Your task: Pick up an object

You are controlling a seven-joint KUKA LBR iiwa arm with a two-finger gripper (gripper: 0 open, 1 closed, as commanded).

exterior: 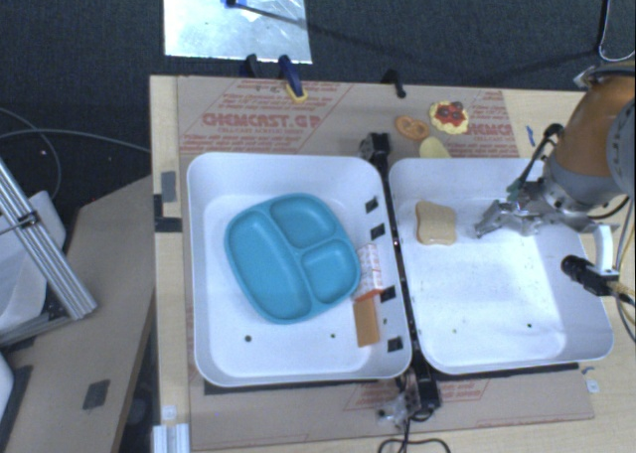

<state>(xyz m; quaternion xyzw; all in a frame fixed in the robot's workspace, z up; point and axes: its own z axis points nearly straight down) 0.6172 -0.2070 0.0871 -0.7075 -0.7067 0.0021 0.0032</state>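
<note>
Hovering over the right shallow white bin (pixel 556 342), the metal two-finger pincer (pixel 487 225) is being held slightly open and empty, so a short advance is being called for toward the pale tan bread-shaped piece (pixel 435 223) just to its left.

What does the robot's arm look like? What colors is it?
The robot arm is thick and rounded, grey with a shiny orange band near the wrist. At its end sits a small metal two-finger gripper, silvery grey, with thin dark cables running beside it.

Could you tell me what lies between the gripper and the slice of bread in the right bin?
Nothing: in the camera view, bare white bin floor separates the gripper from the slice of bread to its left.
</note>
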